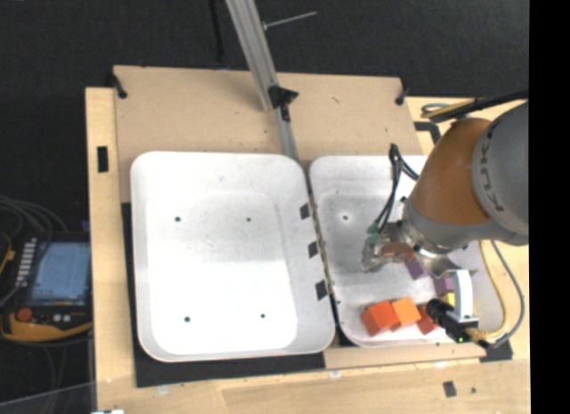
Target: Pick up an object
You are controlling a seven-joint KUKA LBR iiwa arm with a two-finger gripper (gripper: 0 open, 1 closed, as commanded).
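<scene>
Reaching in from right, grey arm with orange band is seen over right bin. Gripper is positioned low above bin floor, near middle. Finger state cannot be told; nothing is seen between them. Red-orange block and lighter orange block are found touching, side by side at bin's near edge. Purple piece is partly hidden just beside gripper. Left bin is set alongside.
</scene>
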